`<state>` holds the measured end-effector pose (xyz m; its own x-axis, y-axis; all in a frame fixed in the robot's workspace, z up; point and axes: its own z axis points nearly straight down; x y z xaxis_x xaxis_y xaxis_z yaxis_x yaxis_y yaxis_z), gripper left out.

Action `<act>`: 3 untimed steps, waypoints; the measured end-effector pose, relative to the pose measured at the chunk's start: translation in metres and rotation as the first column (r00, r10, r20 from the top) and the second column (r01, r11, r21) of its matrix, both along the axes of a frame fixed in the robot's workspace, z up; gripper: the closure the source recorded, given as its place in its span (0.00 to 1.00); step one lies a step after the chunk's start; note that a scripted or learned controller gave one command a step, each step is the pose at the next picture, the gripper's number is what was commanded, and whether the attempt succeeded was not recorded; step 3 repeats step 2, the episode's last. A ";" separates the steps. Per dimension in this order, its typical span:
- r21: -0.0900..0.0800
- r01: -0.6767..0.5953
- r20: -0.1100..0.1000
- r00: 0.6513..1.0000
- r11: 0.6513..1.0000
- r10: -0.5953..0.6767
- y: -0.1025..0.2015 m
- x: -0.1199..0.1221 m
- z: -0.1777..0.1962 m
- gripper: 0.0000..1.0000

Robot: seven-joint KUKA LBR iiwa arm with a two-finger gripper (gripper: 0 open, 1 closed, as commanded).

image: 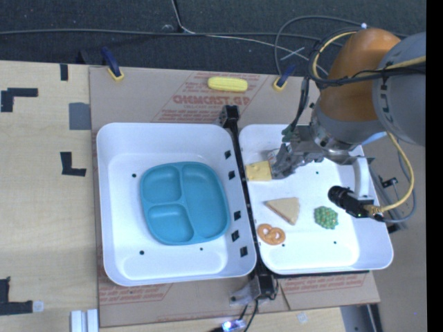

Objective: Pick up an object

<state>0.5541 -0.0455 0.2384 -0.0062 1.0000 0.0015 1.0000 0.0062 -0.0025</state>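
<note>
Since the gripper (282, 163) hangs low in the right bin (374, 254), what counts is the yellow cheese block (258, 171): it sits just to the camera-left of the jaws, touching or nearly so, against the bin's left wall. Block is squat, no clear long axis. Can't tell if the jaws are spread or pressed together; wrist and cables hide them, and nothing shows between them. Toast wedge (284, 209), pretzel (270, 235) and green broccoli-like lump (326, 217) lie below the jaws, apart. Blue tray (184, 202) sits well off camera-left.
</note>
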 end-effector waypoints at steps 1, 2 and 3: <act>0.000 0.000 -0.001 1.000 1.000 0.000 0.059 -0.007 -0.013 1.00; 0.000 -0.001 0.000 1.000 1.000 0.001 0.112 -0.025 -0.005 1.00; 0.000 -0.001 0.000 1.000 1.000 0.001 0.112 -0.025 -0.005 1.00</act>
